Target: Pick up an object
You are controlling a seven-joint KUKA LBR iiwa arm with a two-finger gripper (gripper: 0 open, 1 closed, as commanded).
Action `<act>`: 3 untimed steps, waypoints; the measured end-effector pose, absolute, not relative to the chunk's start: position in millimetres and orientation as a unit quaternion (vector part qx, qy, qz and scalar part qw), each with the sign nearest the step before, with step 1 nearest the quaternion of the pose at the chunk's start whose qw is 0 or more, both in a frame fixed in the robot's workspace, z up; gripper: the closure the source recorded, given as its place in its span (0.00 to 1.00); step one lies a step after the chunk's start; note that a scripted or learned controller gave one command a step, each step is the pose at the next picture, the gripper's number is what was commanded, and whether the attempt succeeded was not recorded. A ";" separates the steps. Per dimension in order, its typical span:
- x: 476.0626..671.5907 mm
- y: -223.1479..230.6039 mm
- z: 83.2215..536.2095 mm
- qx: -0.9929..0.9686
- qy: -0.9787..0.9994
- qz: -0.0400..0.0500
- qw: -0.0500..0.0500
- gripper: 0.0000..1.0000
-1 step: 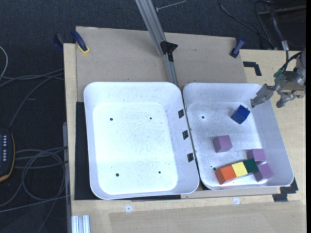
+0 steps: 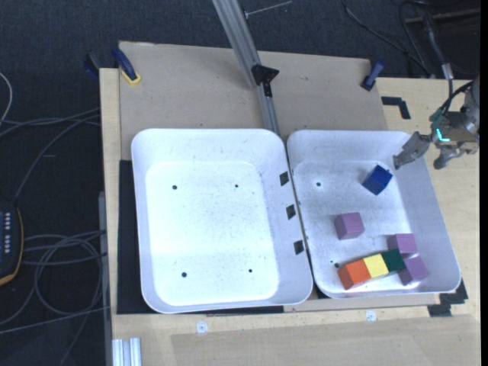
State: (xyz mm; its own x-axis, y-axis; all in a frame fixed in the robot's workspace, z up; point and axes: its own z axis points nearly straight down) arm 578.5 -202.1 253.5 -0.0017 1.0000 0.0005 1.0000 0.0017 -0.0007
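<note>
The pincer (image 2: 425, 152) hangs at the right bin's (image 2: 435, 204) far right rim, fingers spread apart and gripping nothing. Just left of it, inside that bin, lies a blue cube (image 2: 377, 179); a purple cube (image 2: 348, 225) lies nearer, with a multicoloured block row (image 2: 372, 268) at the near wall.

One fixed overhead camera, slanted down from the near side, takes in both bins (image 2: 221, 147) and bench (image 2: 320, 97).

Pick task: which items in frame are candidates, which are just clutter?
Job:
blue cube
lone purple cube
two purple cubes
orange-yellow-green block row
right bin
tool

Lying about:
left bin
blue clamps
metal rail
floor cables
</note>
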 end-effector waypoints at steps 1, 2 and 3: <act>576.2 -206.6 210.0 -0.707 -0.707 0.001 0.002 0.00; 573.5 -205.4 146.4 -0.707 -0.707 0.002 0.004 0.00; 572.8 -204.6 96.5 -0.707 -0.707 0.001 0.003 0.00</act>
State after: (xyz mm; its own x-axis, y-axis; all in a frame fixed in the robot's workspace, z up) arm 572.8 -204.6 96.5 -0.0006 1.0000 0.0022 1.0000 0.0007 -0.0054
